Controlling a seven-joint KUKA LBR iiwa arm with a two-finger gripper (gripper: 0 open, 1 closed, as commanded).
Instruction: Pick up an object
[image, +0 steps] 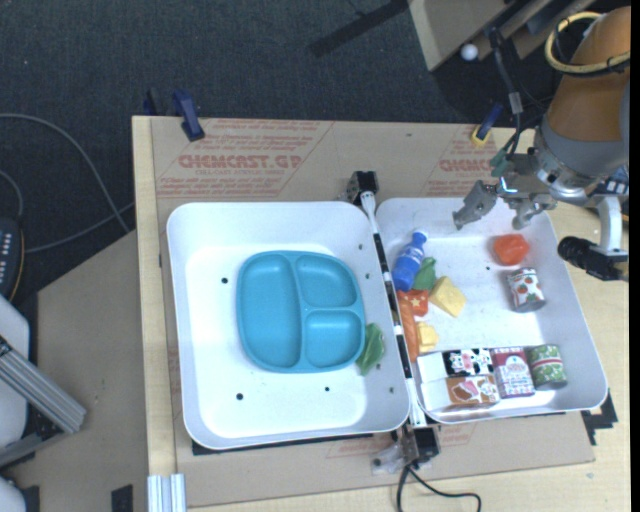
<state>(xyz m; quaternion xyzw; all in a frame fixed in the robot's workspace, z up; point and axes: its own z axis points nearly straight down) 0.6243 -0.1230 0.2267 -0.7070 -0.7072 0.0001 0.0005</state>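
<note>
Red print "CHEMCAST GP" on the brown board (250, 160) behind the bins, partly repeated at right; carton labels (512, 372) too small to read

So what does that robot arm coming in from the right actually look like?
The arm is a rounded grey tube with an orange band above the wrist and a yellowish cable looped beside it. It ends in a small metal gripper with two dark grey fingers, a spot of blue light just above them, and thin wires running along it.
</note>
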